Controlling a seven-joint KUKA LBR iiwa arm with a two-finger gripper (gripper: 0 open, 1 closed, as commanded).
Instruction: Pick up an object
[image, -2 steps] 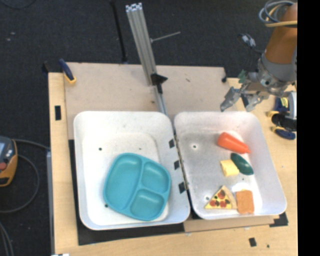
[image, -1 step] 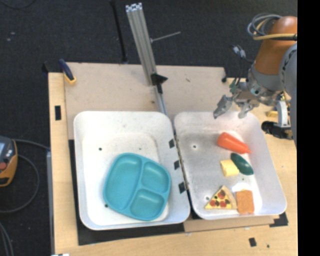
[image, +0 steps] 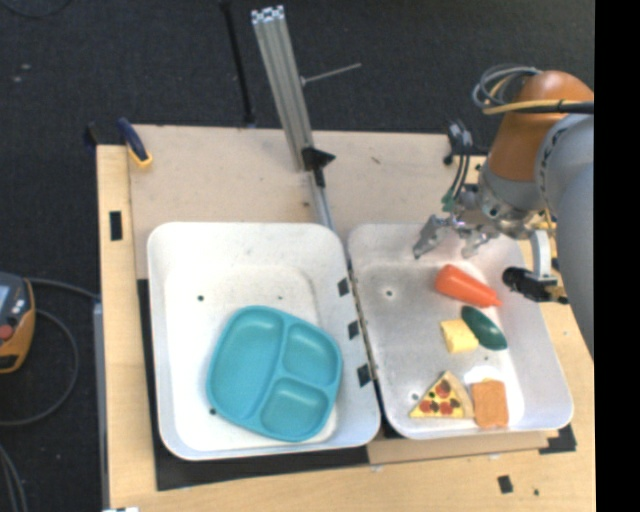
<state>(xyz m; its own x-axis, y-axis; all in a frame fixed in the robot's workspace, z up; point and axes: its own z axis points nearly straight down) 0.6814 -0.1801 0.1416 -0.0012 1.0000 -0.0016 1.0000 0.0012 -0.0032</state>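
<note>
A: Toy carrot (image: 466, 285), upper middle of the right bin (image: 400, 330), long axis slanting down toward the frame's right.

B: And the gripper (image: 452, 236)?

A: Just above-left of it in the frame, fingers splayed apart, nothing between them (carrot looks nearest of the toys).

B: Others?

A: Lower down: yellow block (image: 459, 337), dark green piece (image: 485, 328), pizza slice (image: 441, 398), orange slab (image: 490, 404). Teal divided plate (image: 275, 372) in the left bin (image: 190, 260).
</note>
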